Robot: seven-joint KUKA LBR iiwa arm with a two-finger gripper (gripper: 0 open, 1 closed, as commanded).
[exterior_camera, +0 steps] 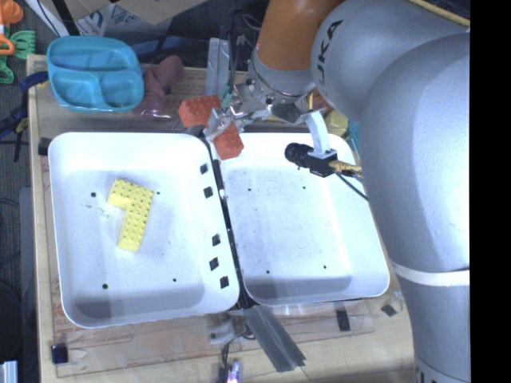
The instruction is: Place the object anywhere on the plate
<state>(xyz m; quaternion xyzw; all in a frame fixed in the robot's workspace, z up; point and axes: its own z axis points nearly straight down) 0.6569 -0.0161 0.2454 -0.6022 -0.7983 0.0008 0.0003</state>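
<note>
While the claw (226, 128) clamps a red block (229, 144), the blue plate (94, 73) sits behind the bins

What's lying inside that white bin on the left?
Inside the left bin lies a yellow studded building block, L-shaped, resting flat on the floor toward the back left. A few small dark specks dot the floor around it. Nothing covers this bin, so its whole floor is visible.

The right bin's (303, 238) far right part is hidden by the arm (399, 94). Whether the reddish block (229, 144) is gripped cannot be told. The blue plate (92, 74) is partly blocked by clutter behind.
</note>
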